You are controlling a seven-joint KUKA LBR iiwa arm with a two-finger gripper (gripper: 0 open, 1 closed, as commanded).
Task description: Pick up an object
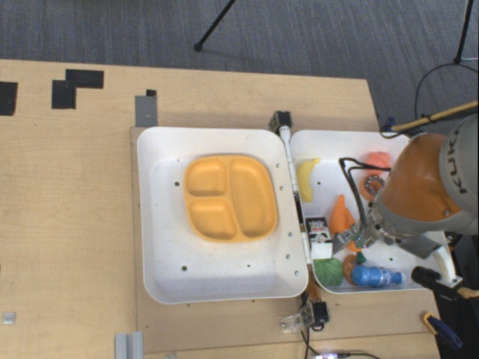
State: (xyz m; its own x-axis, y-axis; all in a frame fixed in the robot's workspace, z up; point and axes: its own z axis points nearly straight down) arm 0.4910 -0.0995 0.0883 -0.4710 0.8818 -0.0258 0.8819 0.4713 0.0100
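- The surface carried two white bins side by side: the left bin held a yellow divided plate, and the right bin held the clutter worth picking from.
- The arm reached in from the right and hung over the right bin's middle, hiding part of its contents; anything beneath it could have been knocked unseen.
- The tool sat low among the toys, just beside an orange carrot-like piece. Whether it was open or closed could not be told, and nothing was visibly held.
- The likeliest targets lay packed together at the bin's near-left: the carrot piece, a green lettuce-like toy and a blue bottle. Closing there risked catching two at once or pinching an edge that slips.
- The bottle looked round and smooth, so it might have rolled away under a glancing touch.
- A yellow banana-like toy by the left wall and a pink piece at the far side stood apart.
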